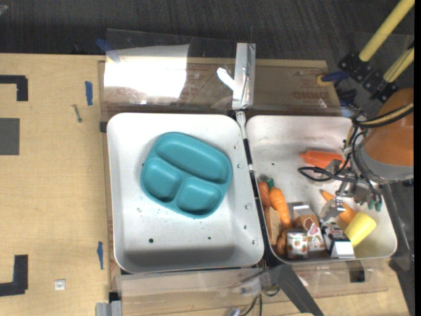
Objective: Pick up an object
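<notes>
My gripper [338, 203] hangs low over the right side of the right bin [289, 133], below the arm's orange band [393, 145]. It is directly above a cluster of small items. An orange carrot-like piece [320, 157] lies just behind it. A yellow block [360, 228] sits just in front of it to the right, next to a small white box [342, 247]. Two carrots with green tops [277, 201] lie to its left. A small labelled can [299, 242] rests near the bin's front wall.
The left bin [131, 229] holds a teal divided plate [186, 172] near its middle. A clear plastic sheet [171, 71] and a metal divider [243, 74] stand behind the bins. Yellow-handled tools [388, 25] stick out at the top right.
</notes>
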### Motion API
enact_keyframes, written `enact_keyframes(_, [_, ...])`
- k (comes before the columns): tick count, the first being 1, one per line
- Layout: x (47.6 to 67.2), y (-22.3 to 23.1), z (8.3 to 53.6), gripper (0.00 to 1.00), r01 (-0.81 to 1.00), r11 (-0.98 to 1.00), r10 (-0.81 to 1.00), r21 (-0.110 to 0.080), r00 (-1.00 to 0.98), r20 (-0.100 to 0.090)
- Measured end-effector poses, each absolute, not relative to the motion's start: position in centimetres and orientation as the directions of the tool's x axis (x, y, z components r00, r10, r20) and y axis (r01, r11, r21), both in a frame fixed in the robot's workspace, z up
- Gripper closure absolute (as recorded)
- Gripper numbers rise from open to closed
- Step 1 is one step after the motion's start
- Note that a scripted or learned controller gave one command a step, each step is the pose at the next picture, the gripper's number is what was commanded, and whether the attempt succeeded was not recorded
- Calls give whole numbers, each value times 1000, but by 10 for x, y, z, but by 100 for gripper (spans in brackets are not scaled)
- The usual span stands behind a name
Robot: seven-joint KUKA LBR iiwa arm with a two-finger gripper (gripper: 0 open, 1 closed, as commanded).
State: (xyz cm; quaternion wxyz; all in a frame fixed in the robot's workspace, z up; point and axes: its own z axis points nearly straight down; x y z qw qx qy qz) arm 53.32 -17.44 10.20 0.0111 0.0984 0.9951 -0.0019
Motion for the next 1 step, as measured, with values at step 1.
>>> enact_keyframes(1, [489, -208, 92, 0, 256, 967, 256, -1, -966, -33])
